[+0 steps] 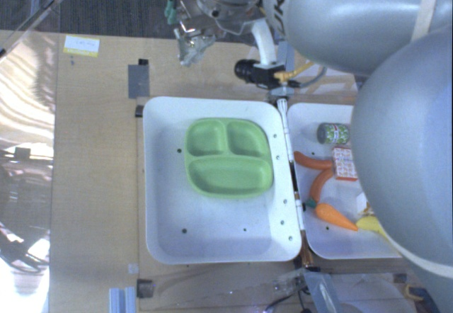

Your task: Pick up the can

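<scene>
The can (334,134) is small, with a green label and a silvery end. It lies on its side at the back of the right bin (303,115), close to the arm's big grey body. My gripper (190,47) hangs over the bare bench behind the left bin's (164,234) back edge, far to the left of the can. Nothing shows in its grasp.
A green divided plate (228,157) sits in the left bin. In the right bin, in front of the can, lie two orange-red sausages (313,160), a small printed box (344,163), a carrot (335,216) and a yellow item (371,225). The arm hides that bin's right part.
</scene>
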